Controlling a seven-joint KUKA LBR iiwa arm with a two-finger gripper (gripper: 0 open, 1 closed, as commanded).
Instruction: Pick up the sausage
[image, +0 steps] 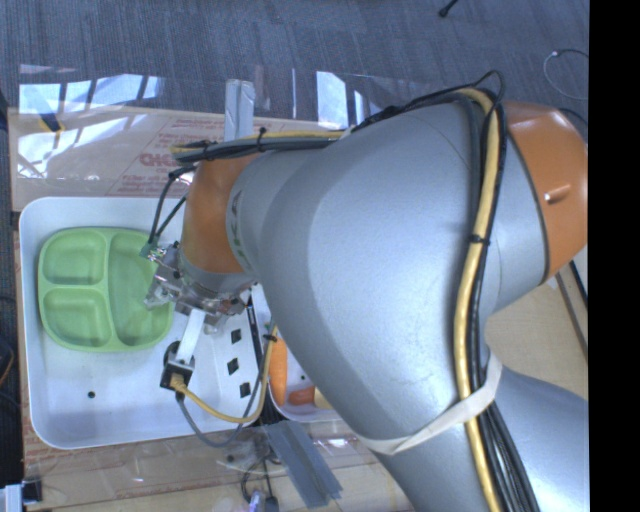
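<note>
You have two white bins side by side on the tabletop (95, 160). The left bin (60, 425) holds one green plate (95, 290) with three compartments, lying flat toward the bin's far left, and one small dark speck (92, 393) on the bare floor nearer the front. The one arm (400, 270) reaches in from the right and covers nearly all of the right bin (292, 407). Its pincer (200, 305) sits low over the left bin, just beside the plate's right edge; you cannot tell how far open it is or whether it has anything. One slim orange thing (277, 368) peeks out along the right bin's left wall, possibly the sausage, well apart from the plate.
</note>
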